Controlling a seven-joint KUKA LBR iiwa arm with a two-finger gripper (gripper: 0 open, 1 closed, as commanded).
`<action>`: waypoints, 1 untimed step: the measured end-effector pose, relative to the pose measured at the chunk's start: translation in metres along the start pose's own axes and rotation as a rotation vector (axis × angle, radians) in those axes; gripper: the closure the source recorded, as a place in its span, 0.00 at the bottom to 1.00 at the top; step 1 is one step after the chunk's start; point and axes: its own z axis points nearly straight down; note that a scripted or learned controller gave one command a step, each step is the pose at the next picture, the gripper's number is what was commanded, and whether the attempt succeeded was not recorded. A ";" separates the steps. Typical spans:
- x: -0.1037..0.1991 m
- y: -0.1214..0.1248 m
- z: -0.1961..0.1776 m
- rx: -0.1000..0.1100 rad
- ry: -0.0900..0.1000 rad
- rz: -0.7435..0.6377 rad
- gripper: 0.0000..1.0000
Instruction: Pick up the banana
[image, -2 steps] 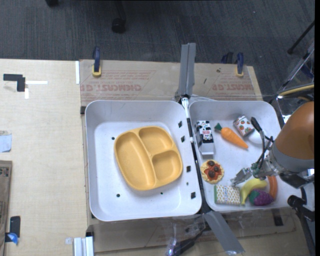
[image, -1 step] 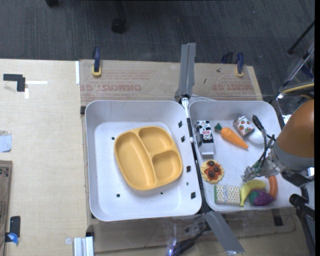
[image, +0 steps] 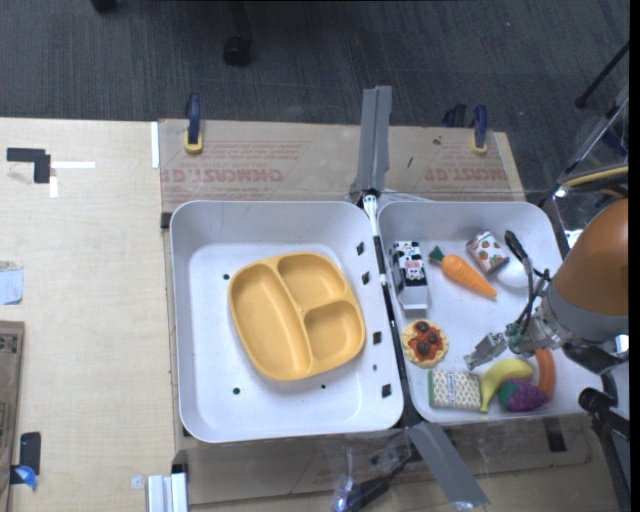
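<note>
A yellow banana (image: 503, 377) lies near the front of the right bin (image: 455, 225), curved between a cracker packet and a bunch of purple grapes. My gripper (image: 492, 348) hangs just above and to the left of the banana, its metal fingers pointing left and standing a little apart with nothing between them. The grey arm with its orange band (image: 600, 270) comes in from the right edge.
Around the banana sit purple grapes (image: 523, 397), an orange sausage-like piece (image: 545, 371), a cracker packet (image: 455, 389) and a small pizza (image: 425, 342). A carrot (image: 467, 274), strawberry packet (image: 488, 253) and milk carton (image: 409, 272) lie farther back. A yellow divided plate (image: 296, 315) rests in the left bin (image: 195, 300).
</note>
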 end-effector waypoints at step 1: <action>-0.007 -0.001 -0.036 -0.002 -0.003 -0.243 0.00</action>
